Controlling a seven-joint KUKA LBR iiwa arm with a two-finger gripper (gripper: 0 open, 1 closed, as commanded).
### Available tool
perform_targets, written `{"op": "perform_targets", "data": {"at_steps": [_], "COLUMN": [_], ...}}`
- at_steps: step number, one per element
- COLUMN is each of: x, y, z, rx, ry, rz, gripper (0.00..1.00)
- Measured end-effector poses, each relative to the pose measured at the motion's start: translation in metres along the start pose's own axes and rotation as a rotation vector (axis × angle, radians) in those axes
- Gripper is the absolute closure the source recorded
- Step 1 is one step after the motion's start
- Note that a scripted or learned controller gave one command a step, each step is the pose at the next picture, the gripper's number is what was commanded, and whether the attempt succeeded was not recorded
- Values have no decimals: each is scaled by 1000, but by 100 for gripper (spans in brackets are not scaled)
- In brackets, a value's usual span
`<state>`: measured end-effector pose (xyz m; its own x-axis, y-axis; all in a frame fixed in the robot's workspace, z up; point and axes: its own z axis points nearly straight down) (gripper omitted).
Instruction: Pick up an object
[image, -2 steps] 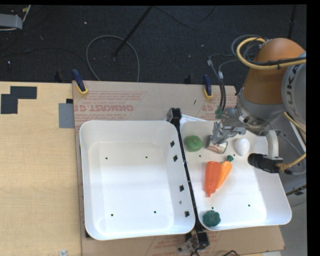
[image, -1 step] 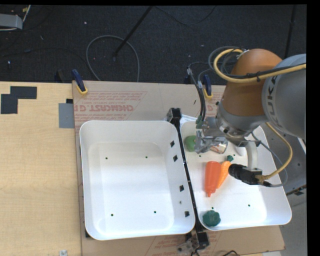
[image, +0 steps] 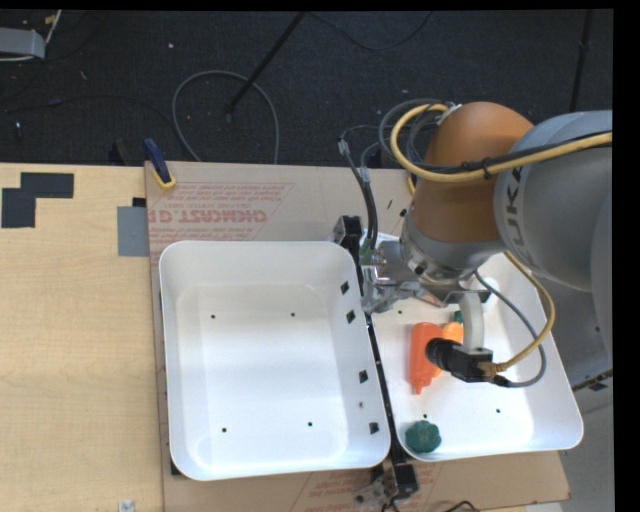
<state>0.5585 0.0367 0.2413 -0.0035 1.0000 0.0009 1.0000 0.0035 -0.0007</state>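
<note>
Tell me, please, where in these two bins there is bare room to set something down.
The left bin is bare wall to wall. In the right bin, only the near corner between the green ball and the outer rim is free; the arm and the orange object crowd the rest.

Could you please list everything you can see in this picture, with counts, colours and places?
left shallow plastic bin: one, white, on the cardboard.
right shallow plastic bin: one, white, beside the left one.
tapered plastic piece: one, orange, middle of the right bin.
small round ball: one, dark green, right bin's near-left corner.
printed cardboard sheet: one, brown with red print, under both bins.
clamp: one, blue and yellow, cardboard's far-left corner.
wooden bench: one, pale, left side.
arm: one, grey with orange band, over the right bin.
tool: one, metal grey, by the bins' shared edge.
</note>
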Motion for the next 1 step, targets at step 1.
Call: {"op": "perform_targets", "data": {"at_steps": [1], "x": [47], "y": [-10], "z": [-3], "rx": [0], "ry": [0], "rz": [0], "gripper": [100]}}
